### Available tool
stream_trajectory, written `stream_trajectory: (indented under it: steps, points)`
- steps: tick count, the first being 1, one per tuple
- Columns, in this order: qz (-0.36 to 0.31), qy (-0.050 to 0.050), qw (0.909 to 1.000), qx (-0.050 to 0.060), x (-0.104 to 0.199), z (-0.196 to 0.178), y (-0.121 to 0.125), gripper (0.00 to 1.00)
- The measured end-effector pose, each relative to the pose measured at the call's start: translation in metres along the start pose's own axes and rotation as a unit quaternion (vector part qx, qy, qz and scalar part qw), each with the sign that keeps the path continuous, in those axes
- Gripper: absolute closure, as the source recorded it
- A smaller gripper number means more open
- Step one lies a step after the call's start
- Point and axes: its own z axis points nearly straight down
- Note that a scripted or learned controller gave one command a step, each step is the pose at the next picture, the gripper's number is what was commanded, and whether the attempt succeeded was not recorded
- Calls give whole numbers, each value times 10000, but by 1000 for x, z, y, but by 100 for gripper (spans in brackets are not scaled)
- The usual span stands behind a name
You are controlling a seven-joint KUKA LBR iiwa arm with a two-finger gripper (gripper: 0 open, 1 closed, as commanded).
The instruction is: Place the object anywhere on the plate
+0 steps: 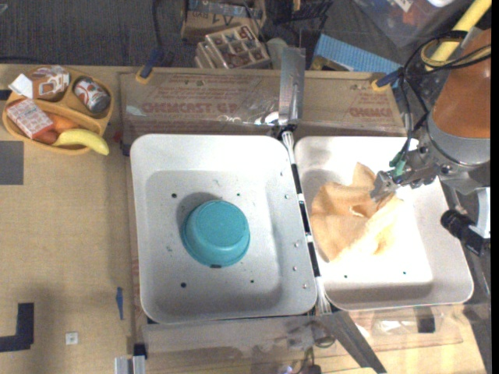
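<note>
Crumpled pale-orange cloth (pixel 351 213) lies in right white bin (pixel 437 287) | two-finger gripper (pixel 384 187) at cloth's upper edge, its grip impossible to tell | upturned teal plastic plate (pixel 217 233) sits centred in left white bin (pixel 156 170)

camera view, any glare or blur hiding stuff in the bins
Camera view: the right bin floor is washed out by bright light, paling the yellow cloth; the teal plate in the left bin is evenly lit; the gripper looks slightly soft.
</note>
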Motion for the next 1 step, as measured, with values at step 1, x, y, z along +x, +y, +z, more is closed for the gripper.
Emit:
stream_trajectory:
  steps: [1]
  points:
    - [-7,4,10000,4,1,29,1,100]
